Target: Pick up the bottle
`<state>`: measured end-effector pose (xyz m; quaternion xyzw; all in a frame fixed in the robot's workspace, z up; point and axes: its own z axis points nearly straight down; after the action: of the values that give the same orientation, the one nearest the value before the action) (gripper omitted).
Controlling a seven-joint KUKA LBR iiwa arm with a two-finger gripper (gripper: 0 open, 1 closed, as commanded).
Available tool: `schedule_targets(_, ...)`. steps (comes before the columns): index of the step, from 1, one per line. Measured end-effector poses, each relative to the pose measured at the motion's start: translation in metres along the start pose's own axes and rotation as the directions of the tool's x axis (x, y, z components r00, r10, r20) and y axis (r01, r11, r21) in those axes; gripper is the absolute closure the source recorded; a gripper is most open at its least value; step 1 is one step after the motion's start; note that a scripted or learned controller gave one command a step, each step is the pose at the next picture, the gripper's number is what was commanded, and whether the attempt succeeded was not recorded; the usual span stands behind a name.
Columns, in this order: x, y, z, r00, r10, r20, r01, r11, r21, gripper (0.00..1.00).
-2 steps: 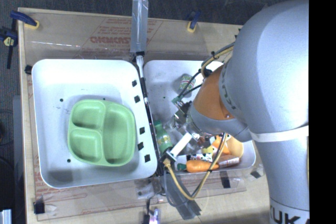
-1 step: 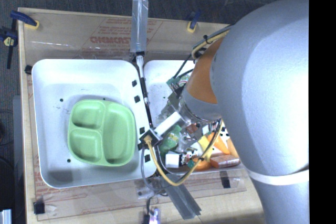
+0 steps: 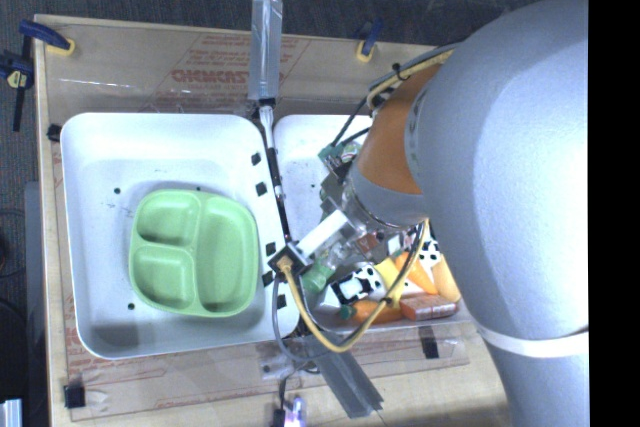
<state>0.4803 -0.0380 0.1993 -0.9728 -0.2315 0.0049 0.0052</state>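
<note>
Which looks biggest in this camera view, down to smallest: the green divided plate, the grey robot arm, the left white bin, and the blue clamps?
1. Grey robot arm; it is nearest the camera, which inflates it, so its lead over the bin is unsure.
2. Left white bin.
3. Green divided plate.
4. Blue clamps.

Two white bins [image 3: 90, 215]; one green plate [image 3: 195, 253]; one arm [image 3: 500, 175].

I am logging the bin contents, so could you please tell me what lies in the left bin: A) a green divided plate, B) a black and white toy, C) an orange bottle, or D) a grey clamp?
A: a green divided plate with three compartments lies in the left bin.
</note>
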Motion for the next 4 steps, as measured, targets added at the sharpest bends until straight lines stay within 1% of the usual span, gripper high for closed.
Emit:
schedule_targets(1, 0.038, -0.074, 0.010, 0.987, 0.160, -0.003, -0.160, 0.987, -0.006, 1.00)
schedule_targets(2, 0.039, -0.075, 0.001, 0.989, 0.150, 0.001, -0.150, 0.989, -0.002, 1.00)
schedule_targets(3, 0.059, -0.126, 0.023, 0.966, 0.257, -0.005, -0.257, 0.966, -0.008, 1.00)
schedule_targets(4, 0.090, -0.189, 0.005, 0.990, 0.139, -0.005, -0.139, 0.990, -0.009, 1.00)
